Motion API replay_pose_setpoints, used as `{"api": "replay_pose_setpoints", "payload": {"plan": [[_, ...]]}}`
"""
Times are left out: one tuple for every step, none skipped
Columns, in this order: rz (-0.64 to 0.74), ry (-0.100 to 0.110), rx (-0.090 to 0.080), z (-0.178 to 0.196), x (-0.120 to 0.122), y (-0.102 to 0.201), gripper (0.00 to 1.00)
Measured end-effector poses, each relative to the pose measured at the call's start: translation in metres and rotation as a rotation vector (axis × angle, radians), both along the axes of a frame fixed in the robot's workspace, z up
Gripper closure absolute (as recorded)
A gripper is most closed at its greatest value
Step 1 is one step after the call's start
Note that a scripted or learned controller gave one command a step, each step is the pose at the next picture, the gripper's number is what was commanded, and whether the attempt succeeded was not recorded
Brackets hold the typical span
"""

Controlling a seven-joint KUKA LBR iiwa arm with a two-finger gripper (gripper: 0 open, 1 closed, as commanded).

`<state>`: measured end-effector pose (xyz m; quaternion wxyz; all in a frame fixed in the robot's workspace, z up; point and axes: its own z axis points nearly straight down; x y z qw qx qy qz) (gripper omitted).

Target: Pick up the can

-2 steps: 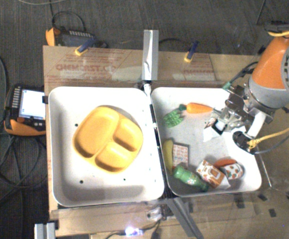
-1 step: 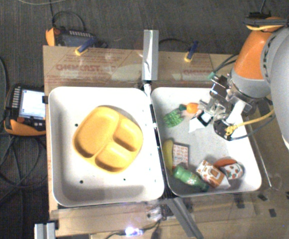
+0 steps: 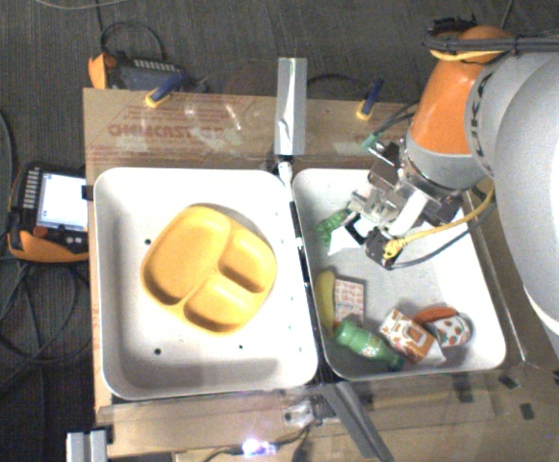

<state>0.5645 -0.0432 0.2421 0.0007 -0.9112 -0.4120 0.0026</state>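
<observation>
Clutter crowds the right bin's (image 3: pixel 491 287) near end, where the can (image 3: pixel 451 329) lies tilted; gripper (image 3: pixel 373 221) hovers farther off, fingers' state impossible to tell.

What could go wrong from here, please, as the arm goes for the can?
The can lies at the right bin's lower edge, pressed against a carton and near a green bottle, so the fingers may catch a neighbour instead. The gripper hangs over the bin's upper part, where its yellow cable could snag.
</observation>
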Motion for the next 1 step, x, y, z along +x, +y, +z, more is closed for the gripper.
{"api": "replay_pose_setpoints", "payload": {"plan": [[-0.101, 0.0, -0.004, -0.0114, 0.0654, 0.0302, 1.0]]}}
